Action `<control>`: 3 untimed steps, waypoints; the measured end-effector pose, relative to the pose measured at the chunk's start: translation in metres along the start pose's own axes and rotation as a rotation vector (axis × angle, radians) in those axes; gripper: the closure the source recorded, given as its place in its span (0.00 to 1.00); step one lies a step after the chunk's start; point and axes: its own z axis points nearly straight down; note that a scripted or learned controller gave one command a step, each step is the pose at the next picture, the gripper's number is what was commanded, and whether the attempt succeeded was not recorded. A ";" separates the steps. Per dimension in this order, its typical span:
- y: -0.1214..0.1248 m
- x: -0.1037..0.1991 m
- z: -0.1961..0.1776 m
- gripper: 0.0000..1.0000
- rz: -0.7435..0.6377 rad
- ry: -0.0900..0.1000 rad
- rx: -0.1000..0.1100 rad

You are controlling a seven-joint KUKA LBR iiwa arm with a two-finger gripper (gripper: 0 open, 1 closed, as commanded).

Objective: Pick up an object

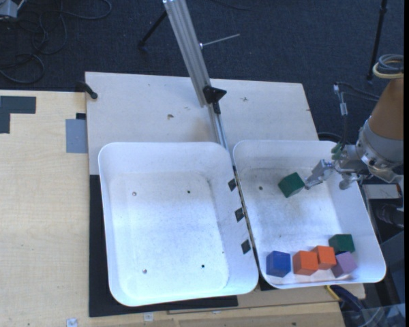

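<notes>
just left of the claw [318, 176], a green block [292, 184]

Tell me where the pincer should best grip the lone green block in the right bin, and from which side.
Probably from straight above, across two opposite flat sides. The green block lies tilted on the floor of the right bin, apart from the blocks clustered along the near wall, so its sides look free. The pincer sits right beside it; turning to match the block's skew would likely help.
</notes>
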 end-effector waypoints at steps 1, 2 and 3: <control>-0.042 0.038 0.067 0.00 0.002 0.004 0.009; 0.035 0.061 0.104 0.00 -0.002 0.001 -0.001; 0.055 0.077 0.106 0.00 -0.001 -0.002 0.000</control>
